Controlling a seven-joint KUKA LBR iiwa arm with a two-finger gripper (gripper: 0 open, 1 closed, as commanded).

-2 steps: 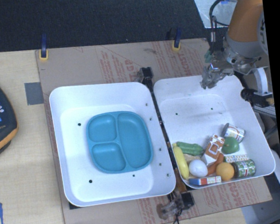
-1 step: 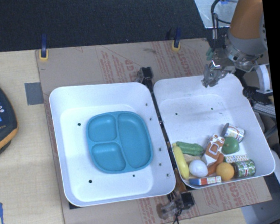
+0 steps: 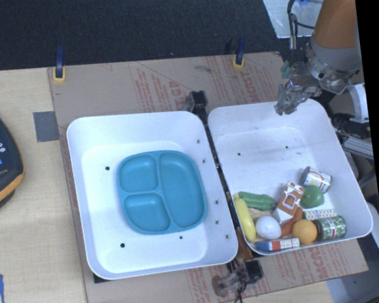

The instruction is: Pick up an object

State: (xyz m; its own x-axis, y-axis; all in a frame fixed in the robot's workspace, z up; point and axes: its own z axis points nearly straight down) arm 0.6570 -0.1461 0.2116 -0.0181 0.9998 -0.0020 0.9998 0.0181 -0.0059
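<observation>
In the camera view, the gripper (image 3: 288, 103) hangs above the far edge of the right bin (image 3: 264, 146); its state I cannot tell. The objects, like the white egg (image 3: 267, 227) and banana (image 3: 244, 219), lie crowded in the near corner, well apart toward the viewer.

The scene is evenly and brightly lit; soft shadows are cast inside the white bins (image 3: 138, 123), and slight blur is seen throughout.
</observation>
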